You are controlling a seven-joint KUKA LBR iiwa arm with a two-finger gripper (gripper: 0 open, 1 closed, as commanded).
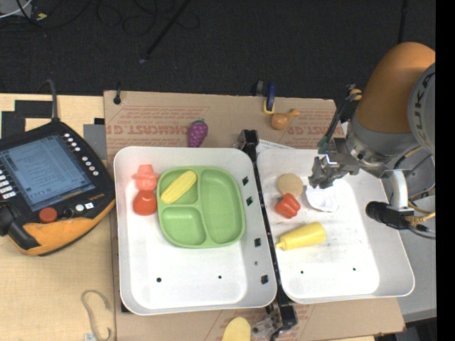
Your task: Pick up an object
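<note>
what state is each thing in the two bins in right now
green divided plate: flat in left bin, holding corn
corn: lying in plate's upper left compartment
red and pink toys: in left bin beside plate
red pepper: loose in right bin
yellow bottle: on its side in right bin
white object: under the gripper

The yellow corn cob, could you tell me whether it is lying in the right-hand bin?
No, the yellow corn cob lies in a compartment of the green divided plate, which sits in the left bin.
</note>
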